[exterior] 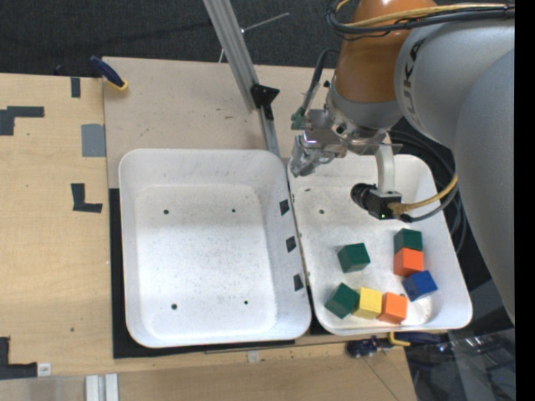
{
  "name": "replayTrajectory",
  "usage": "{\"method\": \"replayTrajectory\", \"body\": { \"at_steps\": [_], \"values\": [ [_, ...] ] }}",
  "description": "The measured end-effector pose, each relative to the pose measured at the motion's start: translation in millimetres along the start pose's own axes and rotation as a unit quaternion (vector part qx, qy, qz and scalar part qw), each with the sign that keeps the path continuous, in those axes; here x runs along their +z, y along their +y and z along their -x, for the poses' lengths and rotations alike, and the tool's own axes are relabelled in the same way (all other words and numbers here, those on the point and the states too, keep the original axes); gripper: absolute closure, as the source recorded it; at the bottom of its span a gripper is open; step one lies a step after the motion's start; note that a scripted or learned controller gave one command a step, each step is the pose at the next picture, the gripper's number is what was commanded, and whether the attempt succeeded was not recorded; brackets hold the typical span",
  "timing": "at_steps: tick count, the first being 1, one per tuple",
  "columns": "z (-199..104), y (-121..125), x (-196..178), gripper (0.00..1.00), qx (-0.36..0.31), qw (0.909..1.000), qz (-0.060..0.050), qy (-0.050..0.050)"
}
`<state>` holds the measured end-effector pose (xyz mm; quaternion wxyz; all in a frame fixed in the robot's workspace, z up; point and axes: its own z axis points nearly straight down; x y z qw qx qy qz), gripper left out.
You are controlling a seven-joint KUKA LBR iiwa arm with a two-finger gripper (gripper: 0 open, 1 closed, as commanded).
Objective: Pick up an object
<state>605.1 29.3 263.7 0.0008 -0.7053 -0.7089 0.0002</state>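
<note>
Below the gripper [311, 159], blocks [354, 256] apart.

The only writing to see is a few dark letters, cut off and too hard to read, on the grey arm [451, 65] up and to the right of the gripper [311, 159].

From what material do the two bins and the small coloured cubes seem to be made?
The left bin and right bin look like thin moulded white plastic: rounded rims, a slight sheen, dark speckles and scuffs. The cubes, for example the dark green cube and the yellow cube, look like matte painted wood or dense foam; the view leaves that open.
</note>
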Motion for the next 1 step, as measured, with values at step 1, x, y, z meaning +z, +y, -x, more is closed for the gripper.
{"method": "replayTrajectory", "body": {
  "at_steps": [1],
  "values": [
    [-42.8,29.6,24.8,1.00,0.000,1.0000,0.000,-0.001]
  ]
}}
